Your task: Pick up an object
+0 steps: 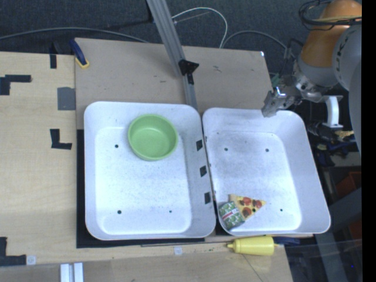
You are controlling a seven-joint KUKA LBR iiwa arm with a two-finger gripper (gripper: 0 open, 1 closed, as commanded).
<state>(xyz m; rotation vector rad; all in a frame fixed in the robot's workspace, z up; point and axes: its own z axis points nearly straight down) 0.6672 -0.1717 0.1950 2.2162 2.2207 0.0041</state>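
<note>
The gripper (274,106) hangs at the right bin's (305,157) two o'clock rim, its opening impossible to tell. The pizza slice toy (248,205) and small can (230,214) touch at seven o'clock; a descent there could nudge both or strike the near wall.

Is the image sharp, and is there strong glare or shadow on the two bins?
Camera view: lighting even, no strong glare; round green bowl casts only a faint shadow in the left white bin; image slightly soft, so the pincer at the right bin's far rim looks blurred.
</note>
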